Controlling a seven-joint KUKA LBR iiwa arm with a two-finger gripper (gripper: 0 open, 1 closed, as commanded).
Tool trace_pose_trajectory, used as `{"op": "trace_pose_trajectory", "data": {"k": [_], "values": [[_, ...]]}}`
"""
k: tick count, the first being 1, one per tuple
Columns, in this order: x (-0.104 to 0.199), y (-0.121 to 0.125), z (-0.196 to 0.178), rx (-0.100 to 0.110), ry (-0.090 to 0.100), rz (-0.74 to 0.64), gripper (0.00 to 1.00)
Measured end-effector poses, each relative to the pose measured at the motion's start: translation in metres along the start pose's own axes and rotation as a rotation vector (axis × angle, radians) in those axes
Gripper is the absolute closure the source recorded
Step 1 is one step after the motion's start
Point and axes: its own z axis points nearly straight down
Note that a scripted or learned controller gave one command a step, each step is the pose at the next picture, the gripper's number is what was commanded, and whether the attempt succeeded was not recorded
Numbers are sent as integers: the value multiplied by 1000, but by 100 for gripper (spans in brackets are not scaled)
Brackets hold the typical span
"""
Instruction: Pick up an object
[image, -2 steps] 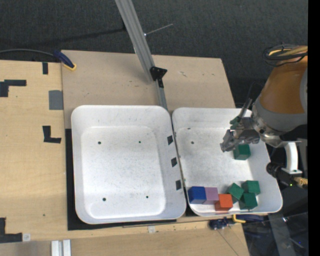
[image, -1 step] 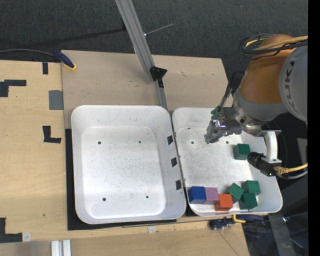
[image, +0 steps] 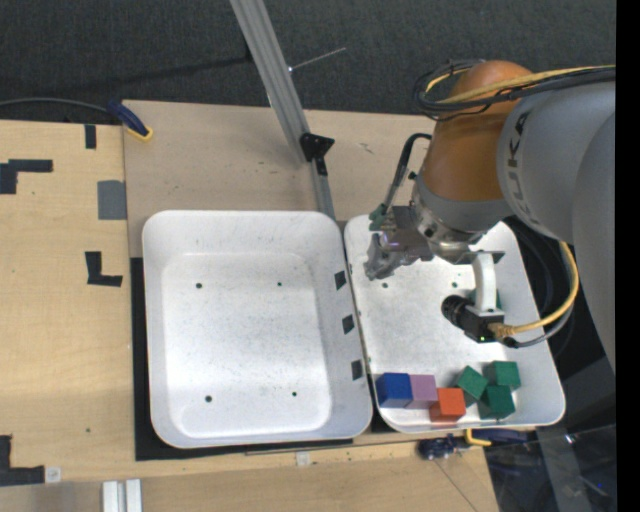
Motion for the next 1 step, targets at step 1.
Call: {"op": "trace_pose_trajectory", "data": {"k": [1], "values": [[57, 19, 13, 0, 0, -1, 100]]}}
